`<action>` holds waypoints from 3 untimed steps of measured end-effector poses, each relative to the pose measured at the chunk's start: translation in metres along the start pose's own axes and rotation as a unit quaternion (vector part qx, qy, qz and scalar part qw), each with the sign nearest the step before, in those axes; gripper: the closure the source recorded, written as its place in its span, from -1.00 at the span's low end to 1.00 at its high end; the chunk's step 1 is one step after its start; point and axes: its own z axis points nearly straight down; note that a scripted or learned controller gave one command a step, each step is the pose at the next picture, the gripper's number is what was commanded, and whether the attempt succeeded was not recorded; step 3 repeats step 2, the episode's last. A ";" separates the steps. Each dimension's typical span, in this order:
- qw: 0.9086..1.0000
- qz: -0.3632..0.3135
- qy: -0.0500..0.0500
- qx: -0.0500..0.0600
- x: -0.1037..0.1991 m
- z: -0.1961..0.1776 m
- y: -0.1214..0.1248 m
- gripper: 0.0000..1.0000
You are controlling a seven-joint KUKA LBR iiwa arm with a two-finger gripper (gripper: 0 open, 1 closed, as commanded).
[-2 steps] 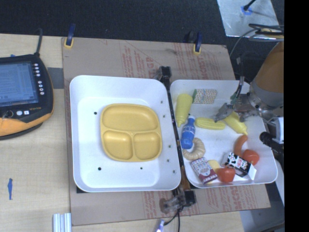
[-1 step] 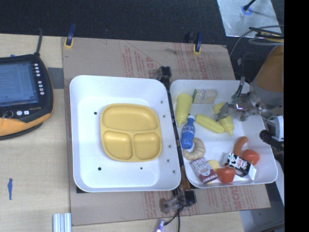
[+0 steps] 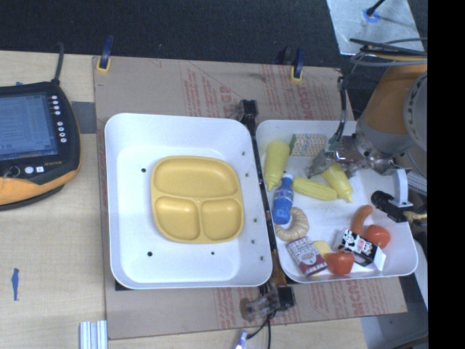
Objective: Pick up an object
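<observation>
The right bin (image 3: 407,267) holds several toy foods. Among them are a yellow squash (image 3: 277,162), a blue bottle (image 3: 282,201), a corn cob (image 3: 314,188), a small yellow piece (image 3: 339,182), a bagel (image 3: 293,226), a sausage (image 3: 361,215), two tomatoes (image 3: 339,262) (image 3: 377,233), a black-and-white carton (image 3: 359,246) and a red packet (image 3: 306,256). My gripper (image 3: 325,164) hangs low over the bin's upper middle, just above the corn cob and the small yellow piece. Nothing visibly sits in it. The arm covers the bin's upper right corner.
The left bin (image 3: 123,267) carries a yellow divided plate (image 3: 196,197). A speckled pad (image 3: 309,145) lies at the back of the right bin. A teach pendant (image 3: 29,144) rests on the bench at far left. Blue clamps (image 3: 105,53) (image 3: 296,64) hold the cardboard's far edge.
</observation>
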 end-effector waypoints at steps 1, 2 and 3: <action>1.000 -0.001 0.000 0.001 -0.001 -0.011 0.000 1.00; 1.000 -0.001 0.000 -0.001 0.097 -0.101 -0.077 1.00; 1.000 -0.001 0.000 -0.001 0.097 -0.101 -0.077 1.00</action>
